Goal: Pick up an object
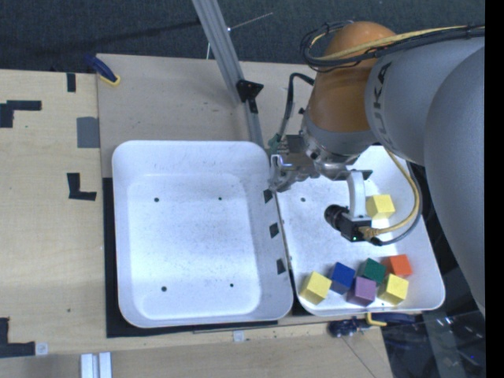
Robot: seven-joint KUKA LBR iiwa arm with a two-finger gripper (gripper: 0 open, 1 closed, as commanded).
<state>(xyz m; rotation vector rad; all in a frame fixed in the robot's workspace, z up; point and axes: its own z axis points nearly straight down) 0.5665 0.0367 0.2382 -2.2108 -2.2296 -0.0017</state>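
Gripper [282, 176] sits over the right bin's [425, 294] far-left corner, by the rim shared with the left bin [189, 235]; finger state cannot be told. Nearest yellow cube [380, 205] lies near the right edge, well apart. Other cubes [358, 282] cluster along the near edge.

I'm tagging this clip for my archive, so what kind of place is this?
Most likely a robotics lab test bench: a robot arm reaches over two white bins, small coloured blocks lie in the right bin, and black tape marks sit on the wooden bench.
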